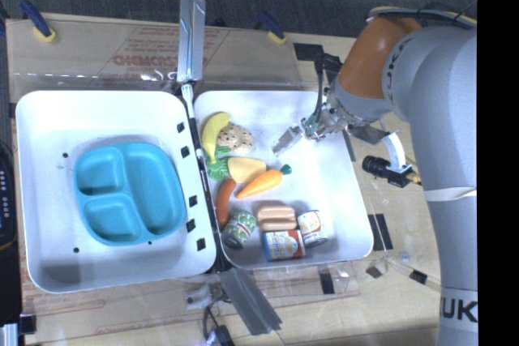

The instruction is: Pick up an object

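Claw (285,140) hangs over the right white plastic bin (345,174), toward its 1 o'clock part, nothing visibly between its fingers. Can't tell if they're spread or pressed together, too small and blurred. Grey arm with orange band (369,61) comes in from 3 o'clock.

No specific target given; candidates all sit in the right bin, clustered toward its 9 and 6 o'clock sides:
- yellow plastic banana (212,134), against the 9 o'clock wall
- round speckled cookie (235,138), touching the banana at its 3 o'clock
- pale yellow wedge, cheese-like (245,168)
- orange toy carrot with green tip (261,181), just beside the wedge
- second orange-red carrot-shaped piece (225,200) along the 9 o'clock wall
- hot-dog-like toy (276,215), small labelled cans (284,244) at 6 o'clock

Left white bin (49,255) holds a blue three-compartment tray (130,192), not relevant.

Step judged: approach, before descent. Best pick is probably the carrot with green tip: nearest the claw at its 7 o'clock, most exposed on its 3 o'clock side. Close across the narrow width, not along its length. Risk: the wedge touching it gets nudged; round body may roll out of the pinch. Avoid wall-hugging items, finger clearance looks poor there.
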